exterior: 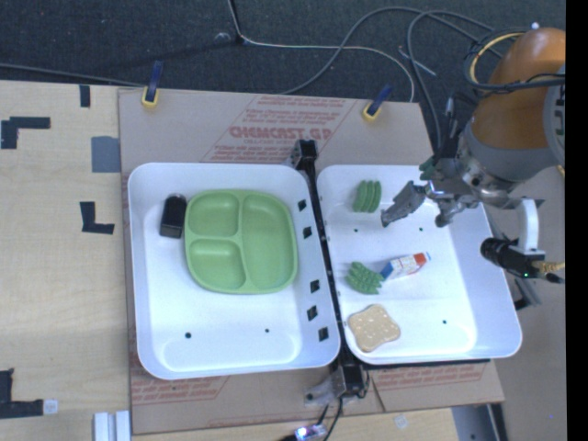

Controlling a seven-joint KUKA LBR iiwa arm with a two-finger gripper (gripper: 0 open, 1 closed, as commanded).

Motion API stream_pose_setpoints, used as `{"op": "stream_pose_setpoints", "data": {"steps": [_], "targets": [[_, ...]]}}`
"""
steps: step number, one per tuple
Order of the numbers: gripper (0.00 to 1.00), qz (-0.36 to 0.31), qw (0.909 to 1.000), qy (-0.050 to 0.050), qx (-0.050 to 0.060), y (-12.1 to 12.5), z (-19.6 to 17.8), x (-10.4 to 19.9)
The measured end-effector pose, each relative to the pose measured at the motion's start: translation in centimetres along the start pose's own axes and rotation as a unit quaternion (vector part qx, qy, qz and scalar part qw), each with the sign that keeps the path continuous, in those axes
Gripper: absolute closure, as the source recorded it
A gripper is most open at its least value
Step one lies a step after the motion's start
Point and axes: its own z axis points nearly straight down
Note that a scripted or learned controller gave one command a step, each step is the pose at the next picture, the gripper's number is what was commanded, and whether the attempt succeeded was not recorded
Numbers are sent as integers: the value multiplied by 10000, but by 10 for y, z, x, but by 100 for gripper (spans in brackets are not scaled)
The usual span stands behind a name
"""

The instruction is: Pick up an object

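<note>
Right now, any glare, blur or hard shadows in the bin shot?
Camera view: even, soft light, only faint shadows under the hand and the green tray; the white right bin is bright but not blown out; overall slightly soft, the small tube lacks detail.

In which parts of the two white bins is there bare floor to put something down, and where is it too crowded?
Left bin: a bare strip lies along the near wall, below the green plate; its upper part is crowded by the plate and the black block. Right bin: the near right corner is bare, right of the toast. The middle is crowded by tube, green pieces and claw.
</note>
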Motion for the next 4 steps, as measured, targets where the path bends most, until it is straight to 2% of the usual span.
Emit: {"op": "stream_pose_setpoints", "data": {"steps": [1,3,4], "targets": [[0,-15,10000,-6,-55,2,-6,0],[0,-12,10000,-8,-32,7,84,-3],[0,-12,10000,-5,-25,4,149,-2]]}}
